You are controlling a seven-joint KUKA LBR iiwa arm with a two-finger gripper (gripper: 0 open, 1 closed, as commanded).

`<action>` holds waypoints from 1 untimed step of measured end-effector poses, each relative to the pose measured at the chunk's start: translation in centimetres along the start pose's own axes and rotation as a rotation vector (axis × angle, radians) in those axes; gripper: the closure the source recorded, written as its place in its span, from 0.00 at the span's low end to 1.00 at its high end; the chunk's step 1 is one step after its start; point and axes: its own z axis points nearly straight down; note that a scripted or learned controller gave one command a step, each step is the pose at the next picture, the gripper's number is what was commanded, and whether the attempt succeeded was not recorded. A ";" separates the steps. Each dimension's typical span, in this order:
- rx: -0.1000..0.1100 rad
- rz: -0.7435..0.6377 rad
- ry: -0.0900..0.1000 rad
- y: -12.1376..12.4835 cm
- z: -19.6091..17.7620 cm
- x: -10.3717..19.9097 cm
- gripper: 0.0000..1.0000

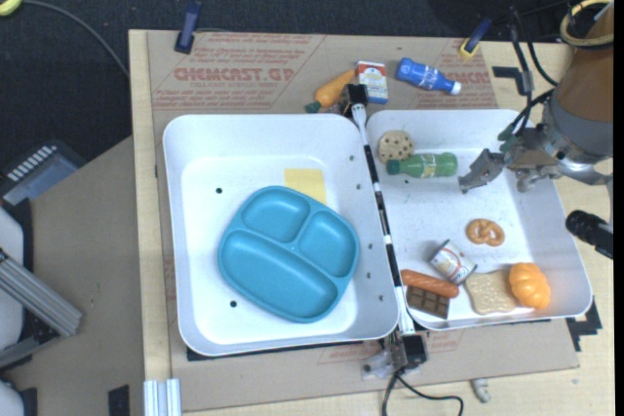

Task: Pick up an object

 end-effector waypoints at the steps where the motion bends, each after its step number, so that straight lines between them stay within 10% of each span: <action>1: 0.003 0.003 -0.001 -5.6 5.9 -6.3 0.00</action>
